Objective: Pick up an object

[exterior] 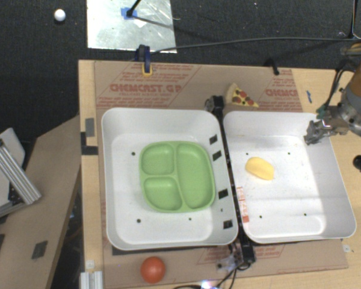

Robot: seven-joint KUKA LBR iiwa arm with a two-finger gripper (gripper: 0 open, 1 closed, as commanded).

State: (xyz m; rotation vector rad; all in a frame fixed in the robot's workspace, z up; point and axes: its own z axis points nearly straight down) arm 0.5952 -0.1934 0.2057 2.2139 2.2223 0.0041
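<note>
A yellow, lemon-like object (260,168) lies in the middle of the right white bin (331,185). A green divided plate (176,176) sits in the left white bin (117,161). The gripper (316,130) hangs at the right bin's far right edge, well to the right of and behind the yellow object, with the grey arm and its orange band above it at the frame's right. Nothing shows between its fingers, and whether they stand apart is too small to tell.
A pizza-slice toy (241,96) lies on the cardboard behind the bins. A red ball (153,269) rests on the bench in front of the left bin. Black clips (219,155) line the seam between the bins. A metal frame (9,167) stands at left.
</note>
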